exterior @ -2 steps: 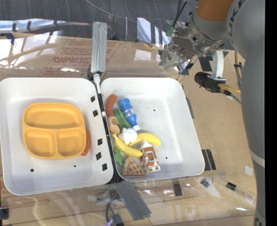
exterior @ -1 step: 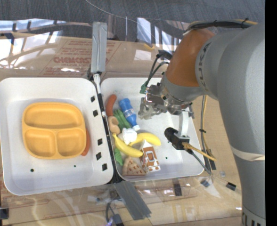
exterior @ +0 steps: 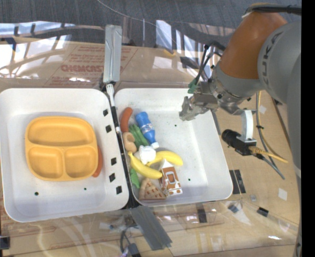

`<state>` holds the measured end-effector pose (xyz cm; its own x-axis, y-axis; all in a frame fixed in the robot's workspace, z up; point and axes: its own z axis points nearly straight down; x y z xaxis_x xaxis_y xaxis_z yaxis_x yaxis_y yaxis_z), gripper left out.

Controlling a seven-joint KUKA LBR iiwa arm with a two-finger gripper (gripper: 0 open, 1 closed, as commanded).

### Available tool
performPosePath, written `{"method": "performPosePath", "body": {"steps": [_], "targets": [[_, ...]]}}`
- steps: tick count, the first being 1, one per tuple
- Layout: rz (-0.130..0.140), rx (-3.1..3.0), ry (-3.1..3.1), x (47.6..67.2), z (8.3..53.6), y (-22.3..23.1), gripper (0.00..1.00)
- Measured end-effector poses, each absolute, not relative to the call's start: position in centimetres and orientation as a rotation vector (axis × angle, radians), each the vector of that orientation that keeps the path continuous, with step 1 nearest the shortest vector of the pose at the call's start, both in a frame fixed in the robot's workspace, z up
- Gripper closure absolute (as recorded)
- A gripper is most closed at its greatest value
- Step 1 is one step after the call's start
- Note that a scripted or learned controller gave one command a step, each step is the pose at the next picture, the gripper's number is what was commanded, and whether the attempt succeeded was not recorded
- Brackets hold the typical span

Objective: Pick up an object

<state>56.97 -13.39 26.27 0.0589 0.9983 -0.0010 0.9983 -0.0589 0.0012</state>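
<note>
My gripper (exterior: 188, 111) hangs over the right bin (exterior: 205, 159), near its upper middle, above bare white floor. Nothing shows between its fingers. The objects lie in a pile along the bin's left side: a blue bottle (exterior: 145, 126), an orange-red sausage shape (exterior: 125, 119), green bean pods (exterior: 137, 135), a white round piece (exterior: 147, 155), two bananas (exterior: 168, 157), a waffle piece (exterior: 151, 189) and a small brown-and-white carton (exterior: 171, 180). The pile sits down and to the left of the gripper, apart from it.
The left bin (exterior: 10, 143) holds a yellow divided tray (exterior: 61, 146) with an orange-red stick (exterior: 98, 162) along its right edge. A grey hinge bar (exterior: 112, 52) stands between the bins at the back. Cables and a black fitting (exterior: 235, 141) lie right of the right bin.
</note>
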Motion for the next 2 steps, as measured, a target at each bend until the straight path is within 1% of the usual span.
{"method": "performPosePath", "body": {"steps": [1, 2], "targets": [[-0.002, 2.281, 2.163, 57.0, 27.14, -13.27, 1.0], [-0.003, 2.281, 2.163, 56.99, 27.12, -13.27, 0.0]]}}
